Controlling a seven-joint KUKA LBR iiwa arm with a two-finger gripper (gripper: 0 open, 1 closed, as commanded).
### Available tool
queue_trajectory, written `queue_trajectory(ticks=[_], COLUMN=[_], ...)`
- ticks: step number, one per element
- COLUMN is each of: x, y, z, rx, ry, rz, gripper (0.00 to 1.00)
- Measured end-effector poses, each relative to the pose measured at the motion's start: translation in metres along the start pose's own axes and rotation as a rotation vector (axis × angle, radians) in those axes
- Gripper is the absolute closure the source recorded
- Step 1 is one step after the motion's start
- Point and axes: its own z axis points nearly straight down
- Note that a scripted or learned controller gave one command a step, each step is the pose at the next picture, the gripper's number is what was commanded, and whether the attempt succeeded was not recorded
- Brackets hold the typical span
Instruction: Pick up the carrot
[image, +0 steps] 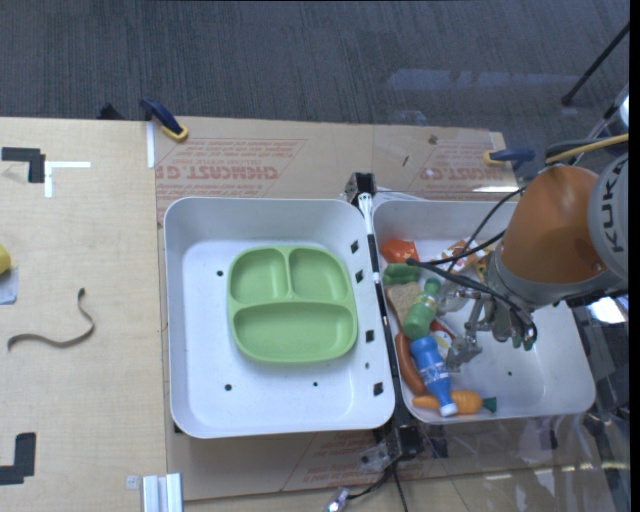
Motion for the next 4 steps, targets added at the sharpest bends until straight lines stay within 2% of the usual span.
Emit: queue_trajectory(ticks=[1, 2, 3, 4], x=[0.040, 0.043, 0.018, 0.018], y=[0.015, 0.015, -0.066, -0.066], z=[-0.007, -0.014, -0.132, -0.132], rx=[0.006, 0.003, 0.001, 0.000], ry=[-0.035, -0.023, -0.003, -0.003], rz=[-0.525, -0.528, -0.378, -0.378], gripper=[0.00, 1.00, 1.00, 0.00])
